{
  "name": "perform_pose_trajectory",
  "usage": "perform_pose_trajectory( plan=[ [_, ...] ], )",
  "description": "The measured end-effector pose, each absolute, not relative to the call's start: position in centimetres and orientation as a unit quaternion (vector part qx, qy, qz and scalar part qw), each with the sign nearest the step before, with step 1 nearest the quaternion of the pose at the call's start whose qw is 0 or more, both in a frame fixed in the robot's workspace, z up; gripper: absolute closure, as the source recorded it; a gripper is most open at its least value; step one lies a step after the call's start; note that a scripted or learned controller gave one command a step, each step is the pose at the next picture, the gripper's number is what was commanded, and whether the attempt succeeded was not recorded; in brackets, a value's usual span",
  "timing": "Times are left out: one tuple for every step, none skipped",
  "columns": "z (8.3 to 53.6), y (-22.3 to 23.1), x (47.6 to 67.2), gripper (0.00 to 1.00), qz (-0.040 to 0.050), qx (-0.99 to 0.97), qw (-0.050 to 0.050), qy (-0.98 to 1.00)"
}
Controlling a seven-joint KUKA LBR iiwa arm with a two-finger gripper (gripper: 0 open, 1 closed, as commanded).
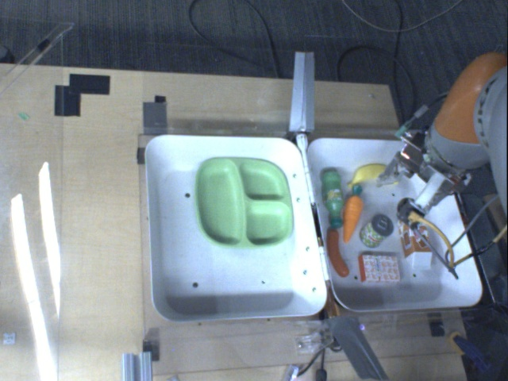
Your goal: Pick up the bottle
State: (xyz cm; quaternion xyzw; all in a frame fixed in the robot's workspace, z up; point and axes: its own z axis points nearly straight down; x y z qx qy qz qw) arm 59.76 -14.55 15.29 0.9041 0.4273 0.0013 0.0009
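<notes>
Bottle [331,190], green, lies just beside the carrot [352,217], on its bin-wall side. Gripper [394,171] hangs near the carrot's far side; jaws' opening cannot be told. Recommended: descend with jaws spanning the bottle's width, clear of the carrot.

On my table [79,213], a green divided tray [242,201] is lying in one white bin [171,292]. In the other bin [460,288], a carrot [352,217] is lying just beside a dark-lidded jar [375,230], with a banana [367,173] behind them and a red sausage [337,254] beside a patterned card [379,267].
</notes>
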Motion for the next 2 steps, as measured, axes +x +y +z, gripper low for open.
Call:
perform_pose_trajectory(
  plan=[
    [8.7, -10.2, 61.8, 0.00, 0.0032, 0.869, 0.002, 0.494],
    [11.6, -8.5, 64.1, 0.00, 0.0009, 0.871, 0.002, 0.492]
  ],
)
